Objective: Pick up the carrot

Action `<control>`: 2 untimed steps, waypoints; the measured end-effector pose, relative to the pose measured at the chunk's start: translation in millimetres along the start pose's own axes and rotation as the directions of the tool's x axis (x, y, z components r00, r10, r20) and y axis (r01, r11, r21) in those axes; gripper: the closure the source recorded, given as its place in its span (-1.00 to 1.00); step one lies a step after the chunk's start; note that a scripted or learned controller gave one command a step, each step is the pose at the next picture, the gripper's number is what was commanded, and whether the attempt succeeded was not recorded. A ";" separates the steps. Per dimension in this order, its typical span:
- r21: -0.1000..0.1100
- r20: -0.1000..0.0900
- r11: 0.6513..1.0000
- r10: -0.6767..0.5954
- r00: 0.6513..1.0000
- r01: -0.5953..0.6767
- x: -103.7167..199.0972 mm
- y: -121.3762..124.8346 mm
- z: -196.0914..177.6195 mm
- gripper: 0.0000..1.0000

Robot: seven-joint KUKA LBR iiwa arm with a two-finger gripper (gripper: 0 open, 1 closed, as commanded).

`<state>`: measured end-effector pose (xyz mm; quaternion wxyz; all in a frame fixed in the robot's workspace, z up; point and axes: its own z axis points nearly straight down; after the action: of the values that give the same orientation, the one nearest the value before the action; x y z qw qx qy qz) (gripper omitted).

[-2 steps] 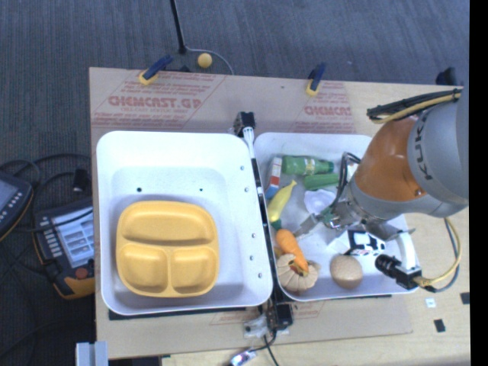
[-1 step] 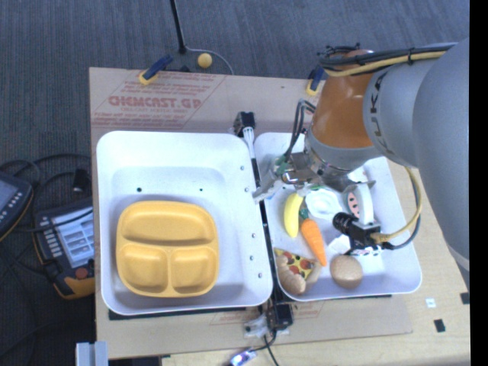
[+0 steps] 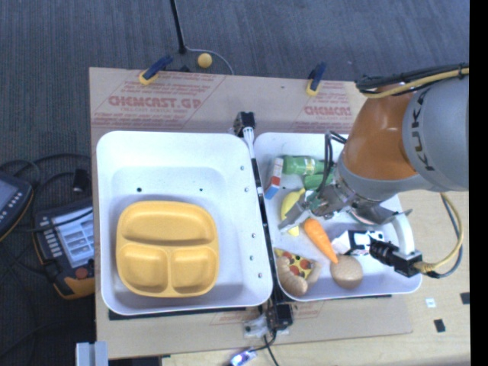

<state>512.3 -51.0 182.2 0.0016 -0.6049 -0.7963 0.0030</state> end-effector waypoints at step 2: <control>-0.024 0.018 0.997 -0.066 0.998 0.067 -56.0 -20.8 91.4 -1.00</control>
<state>506.7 -110.8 90.9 -0.0125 -0.5780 -0.8159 -0.0017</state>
